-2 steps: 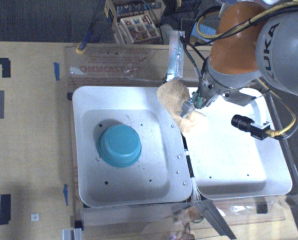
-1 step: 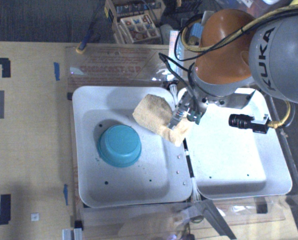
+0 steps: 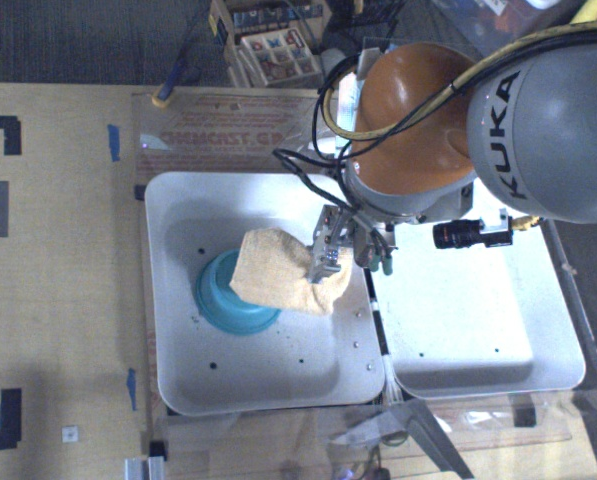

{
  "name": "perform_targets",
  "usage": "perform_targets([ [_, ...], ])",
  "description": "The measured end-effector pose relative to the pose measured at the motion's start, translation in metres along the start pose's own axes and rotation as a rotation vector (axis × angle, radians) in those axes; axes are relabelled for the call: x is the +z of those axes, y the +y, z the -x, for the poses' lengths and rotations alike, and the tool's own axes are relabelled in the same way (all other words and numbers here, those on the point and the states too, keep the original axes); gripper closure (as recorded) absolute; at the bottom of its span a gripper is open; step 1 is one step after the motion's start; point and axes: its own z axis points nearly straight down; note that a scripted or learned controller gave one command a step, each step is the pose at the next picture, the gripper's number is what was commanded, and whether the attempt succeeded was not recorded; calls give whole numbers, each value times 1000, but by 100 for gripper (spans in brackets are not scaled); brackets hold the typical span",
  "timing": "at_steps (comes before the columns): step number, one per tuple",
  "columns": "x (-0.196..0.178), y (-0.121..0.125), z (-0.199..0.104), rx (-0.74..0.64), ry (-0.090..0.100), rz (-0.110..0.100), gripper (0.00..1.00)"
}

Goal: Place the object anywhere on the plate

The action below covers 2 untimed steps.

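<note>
Looming over the two bins, the arm [image 3: 448, 118] has its gripper [image 3: 330, 266] clamped on the right edge of the yellow cloth [image 3: 276, 270], draped half over the blue plate [image 3: 228, 300] in the left bin [image 3: 178, 368].

A pale wooden counter [image 3: 58, 298] carries black tape marks [image 3: 0, 133] and blue tape strips [image 3: 113, 142]. Beyond its far edge lies dark grey floor [image 3: 88, 23], where a cardboard box of printed items [image 3: 268, 33] stands. Bright light glares on the right bin [image 3: 478, 318].

Cloth [image 3: 281, 280] rough tan terry; plate [image 3: 228, 303] smooth blue plastic; bin [image 3: 178, 358] glossy white.
</note>
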Motion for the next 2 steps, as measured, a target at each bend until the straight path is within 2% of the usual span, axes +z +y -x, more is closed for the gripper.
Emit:
perform_targets([
  [1, -1, 45, -23, -144, 0, 0, 100],
  [2, -1, 45, -22, -144, -1, 0, 0],
])
